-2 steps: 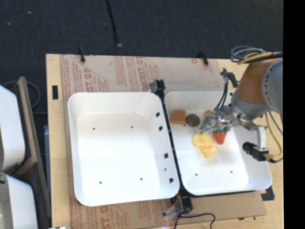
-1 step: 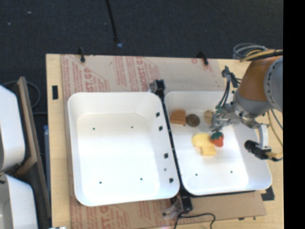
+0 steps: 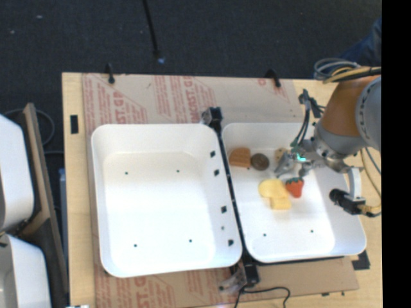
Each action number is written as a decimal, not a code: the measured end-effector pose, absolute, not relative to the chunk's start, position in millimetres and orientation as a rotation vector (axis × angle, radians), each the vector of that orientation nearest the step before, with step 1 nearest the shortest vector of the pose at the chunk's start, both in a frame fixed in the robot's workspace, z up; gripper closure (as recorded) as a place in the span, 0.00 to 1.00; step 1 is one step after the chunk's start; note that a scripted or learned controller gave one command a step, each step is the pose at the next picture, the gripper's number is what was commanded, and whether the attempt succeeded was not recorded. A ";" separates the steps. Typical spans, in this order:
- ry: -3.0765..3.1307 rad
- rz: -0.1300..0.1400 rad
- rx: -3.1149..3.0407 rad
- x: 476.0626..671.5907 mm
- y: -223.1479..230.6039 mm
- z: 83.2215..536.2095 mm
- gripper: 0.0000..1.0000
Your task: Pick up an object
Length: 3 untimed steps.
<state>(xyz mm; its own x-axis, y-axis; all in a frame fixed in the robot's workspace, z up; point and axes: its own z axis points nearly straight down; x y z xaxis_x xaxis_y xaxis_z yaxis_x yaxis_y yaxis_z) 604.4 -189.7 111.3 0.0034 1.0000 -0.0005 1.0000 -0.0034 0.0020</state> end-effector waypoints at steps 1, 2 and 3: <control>2.301 0.001 2.136 545.8 -188.8 132.4 0.00; 2.223 0.000 2.220 575.0 -158.8 100.0 0.00; 2.217 0.005 2.220 576.0 -160.4 112.9 1.00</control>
<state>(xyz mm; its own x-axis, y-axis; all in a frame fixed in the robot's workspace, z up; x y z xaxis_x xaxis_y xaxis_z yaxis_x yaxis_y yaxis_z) 576.0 -160.4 112.9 0.0011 1.0000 -0.0004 1.0000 -0.0011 0.0051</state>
